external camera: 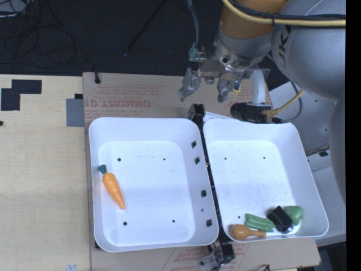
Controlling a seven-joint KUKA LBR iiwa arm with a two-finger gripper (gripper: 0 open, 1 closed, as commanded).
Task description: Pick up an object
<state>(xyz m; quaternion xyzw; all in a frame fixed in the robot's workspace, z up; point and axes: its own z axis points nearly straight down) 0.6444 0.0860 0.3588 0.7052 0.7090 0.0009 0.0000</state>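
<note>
Suspended above the far edge of the desk (39, 168), the end effector (206, 90) hangs over the brown cardboard sheet (141, 97) just beyond the two bins, near the top of their shared divide. Its two metal fingers (189, 87) stand spread apart with nothing between them. Grey arm (313, 44) with orange band (248, 10) enters from the right of the view.

Left shallow white plastic bin (146, 239): holds one item, an orange toy carrot with a green stem end (113, 189). It lies on the bin floor close against the left wall, about midway along it. Its long axis runs from upper left to lower right in the view; the green stem end points toward the upper left and the tapered tip toward the lower right.

Right shallow white plastic bin (256, 129): holds a cluster in the near right corner, comprising a green bean-pod-shaped toy (259, 222), a small black block (280, 218), a rounded green toy (295, 212) and a tan pear-shaped toy (246, 232). The pieces lie touching or just beside one another, against the near wall.

Relative position: the carrot lies well apart from the end effector, to its left and nearer the camera, in the other half of the left bin. The cluster lies well apart as well, toward the near right.
</note>
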